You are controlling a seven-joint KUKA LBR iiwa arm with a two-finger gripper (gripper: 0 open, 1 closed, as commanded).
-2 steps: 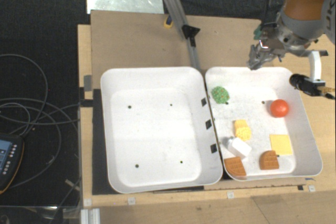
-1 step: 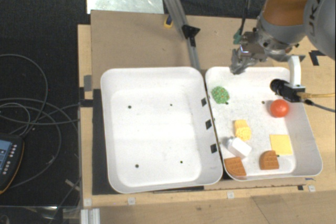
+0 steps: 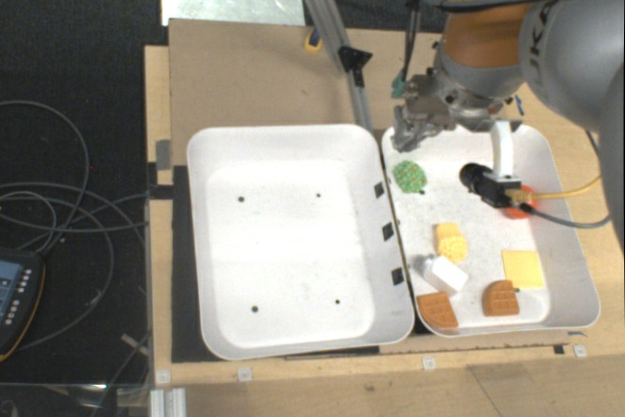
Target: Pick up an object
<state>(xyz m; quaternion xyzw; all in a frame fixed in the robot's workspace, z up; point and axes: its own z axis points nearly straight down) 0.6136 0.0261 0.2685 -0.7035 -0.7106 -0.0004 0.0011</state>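
A: Green lumpy ball [image 3: 409,176], bumpy texture, sits in the right bin [image 3: 571,239] near its back-left corner. Where are you?

B: My gripper [image 3: 408,136] hangs just above and behind that ball. Can't tell how my jaws stand, and nothing visible in them.

A: Other items?

B: Yellow knobbly corn piece [image 3: 449,241], flat yellow square [image 3: 523,268], white block [image 3: 445,273], two brown waffle-like pieces [image 3: 438,311] [image 3: 501,299] along the front.

A: Surface?

B: Left bin [image 3: 210,239], smooth white plastic. Both on a tan board [image 3: 244,63], dark carpet-like floor [image 3: 68,34], loose cables [image 3: 44,200] at left.
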